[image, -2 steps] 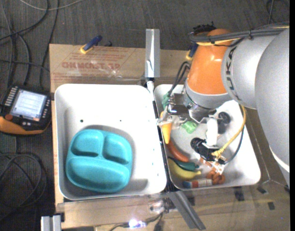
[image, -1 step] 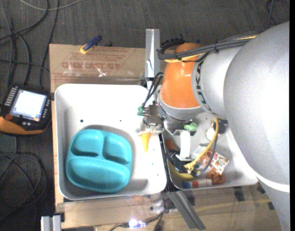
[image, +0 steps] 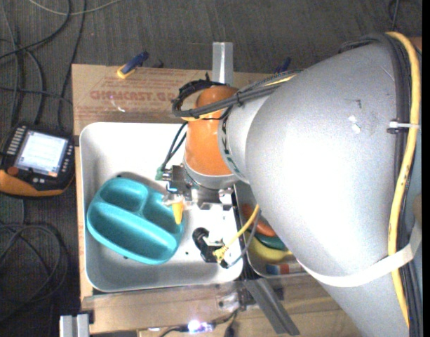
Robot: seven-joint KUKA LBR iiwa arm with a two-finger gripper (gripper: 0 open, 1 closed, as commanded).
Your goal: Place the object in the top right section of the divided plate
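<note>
Seen from above, the teal divided plate (image: 132, 218) lies in the left white bin (image: 109, 140), toward its seven o'clock corner, tilted. Bare white floor lies open at twelve o'clock of the plate. The gripper (image: 177, 203) hangs at the plate's three o'clock rim, with a small yellow object (image: 177, 213) at its tip; whether the fingers clasp it cannot be told. The grey arm (image: 320, 167) covers most of the right bin (image: 251, 261), where colourful items (image: 269, 243) peek out.
</note>
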